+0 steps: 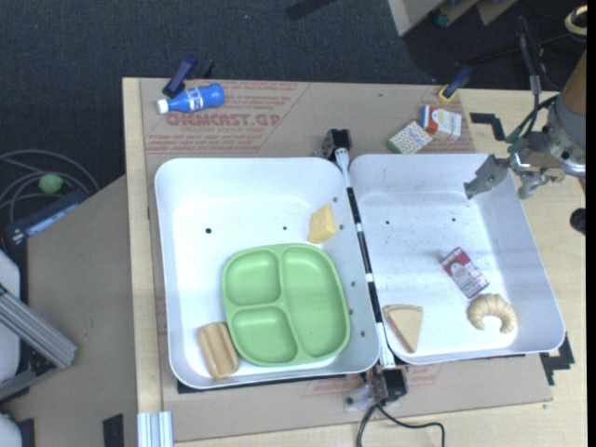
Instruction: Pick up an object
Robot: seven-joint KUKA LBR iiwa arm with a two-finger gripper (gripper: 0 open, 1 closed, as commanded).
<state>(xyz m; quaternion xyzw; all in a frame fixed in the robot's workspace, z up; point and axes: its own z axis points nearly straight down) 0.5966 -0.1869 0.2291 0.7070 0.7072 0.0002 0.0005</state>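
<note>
Croissant point(492, 312) in right bin; hand point(507, 177) open, empty, well apart.

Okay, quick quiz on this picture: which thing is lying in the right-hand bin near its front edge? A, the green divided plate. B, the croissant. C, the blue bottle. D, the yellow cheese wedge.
B: the croissant lies in the right bin near its front edge, while the green divided plate and the yellow cheese wedge are in the left bin, and the blue bottle lies on the bench behind the bins.
</note>
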